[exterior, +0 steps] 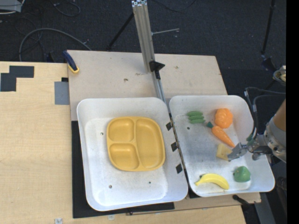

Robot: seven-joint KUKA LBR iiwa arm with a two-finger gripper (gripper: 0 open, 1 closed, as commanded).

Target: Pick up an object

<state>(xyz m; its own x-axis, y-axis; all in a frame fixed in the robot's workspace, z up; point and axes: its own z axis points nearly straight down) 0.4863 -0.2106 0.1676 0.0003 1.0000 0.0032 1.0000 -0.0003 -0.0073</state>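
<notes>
From the fixed overhead camera, the surface (187, 73) carries two white bins side by side: the left bin (88, 171) holds a yellow divided plate (136, 143), and the right bin (261, 181) holds the loose items. The arm comes in over the right bin's right rim, low and nearly level, with the tool (236, 151) reaching toward the bin's middle. Its dark tip sits just beside, perhaps touching, a pale yellow wedge (224, 151), with the carrot (223, 135) close above it. Whether the tool is spread or closed is not clear at this size, and nothing can be seen gripped, so I cannot tell its state. My reading is that the approach-and-grasp step is in hand, with the wedge the likeliest target. The next move calls for the tool to settle squarely over the wedge without nudging the carrot, then close and lift. Other candidates lie apart: an orange fruit (224, 118) and green beans (196, 117) near the far edge, a banana (212, 181) and a green pepper (241, 174) near the front edge.
</notes>
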